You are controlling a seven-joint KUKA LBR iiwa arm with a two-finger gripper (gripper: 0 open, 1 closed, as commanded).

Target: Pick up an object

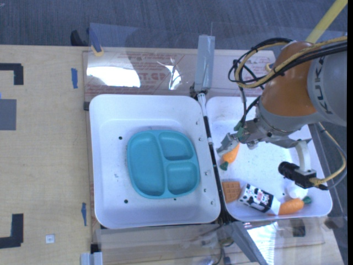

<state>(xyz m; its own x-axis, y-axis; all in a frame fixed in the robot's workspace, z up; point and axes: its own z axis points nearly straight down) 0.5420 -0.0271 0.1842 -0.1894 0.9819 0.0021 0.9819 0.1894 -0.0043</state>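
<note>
Well to the gripper's left, a teal divided plate [163, 163] lies in the left bin [105, 115]. The gripper [230, 147] is in the right bin [320, 203], near its left wall, with a small orange carrot [229, 155] between its narrowly set fingers. Below the gripper lies a waffle piece [231, 191], then a black-and-white toy [257, 197]. Farther right and below lies another carrot [291, 206].

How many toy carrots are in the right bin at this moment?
2: one carrot near the bin's left wall, by the gripper; another carrot at the front right. The arm may hide more.
</note>
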